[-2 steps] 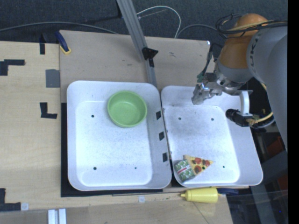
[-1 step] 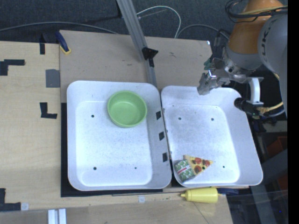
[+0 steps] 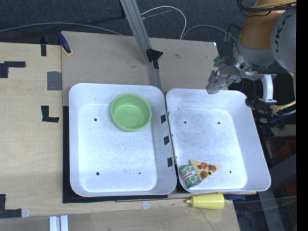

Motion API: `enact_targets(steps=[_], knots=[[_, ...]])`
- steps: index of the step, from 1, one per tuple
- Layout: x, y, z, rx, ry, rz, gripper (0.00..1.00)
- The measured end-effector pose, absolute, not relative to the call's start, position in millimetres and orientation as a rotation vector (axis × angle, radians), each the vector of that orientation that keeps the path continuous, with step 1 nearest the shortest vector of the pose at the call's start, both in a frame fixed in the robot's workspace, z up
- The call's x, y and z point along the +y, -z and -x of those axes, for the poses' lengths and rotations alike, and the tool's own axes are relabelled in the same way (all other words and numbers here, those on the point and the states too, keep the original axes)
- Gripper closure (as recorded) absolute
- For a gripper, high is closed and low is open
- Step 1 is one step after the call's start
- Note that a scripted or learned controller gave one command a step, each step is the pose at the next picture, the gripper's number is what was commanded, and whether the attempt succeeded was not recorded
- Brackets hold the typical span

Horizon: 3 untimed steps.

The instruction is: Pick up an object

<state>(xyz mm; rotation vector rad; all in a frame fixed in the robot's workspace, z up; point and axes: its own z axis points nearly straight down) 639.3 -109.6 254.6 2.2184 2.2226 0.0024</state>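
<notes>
Looking down on my bench, I count two shallow white plastic bins side by side, touching along their inner rims: the left bin and the right bin. They sit on a pale wooden bench top marked with dark tape pieces. One slanted grey metal pole runs from the top of the frame down toward the seam between the bins.

One grey arm with an orange band reaches in from the upper right. Its wrist bends down and toward the left, so the gripper hangs over the far rim of the right bin, near that bin's far left corner. I cannot tell from here how the gripper is set; it is small and dark against the bench, and I see nothing carried under it.

For loose objects, I count four. One round light-green plastic bowl stands upright in the far half of the left bin. One yellow plastic squeeze bottle lies on its side outside the bins, just beside the near rim of the right bin. One flat toy pizza slice with red dots lies in the near left corner of the right bin, touching one small green-and-white printed packet at its left. Both are well apart from the gripper.
</notes>
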Motion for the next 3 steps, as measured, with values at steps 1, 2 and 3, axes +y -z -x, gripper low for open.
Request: enact_targets(steps=[1,2,3], knots=[[-56,-249,-629.7,2.230,0.001,-2.217,1.00],[7,-237,-631.8,2.232,0.001,-2.216,1.00],[66,-227,-627.9,2.232,0.003,-2.216,1.00]])
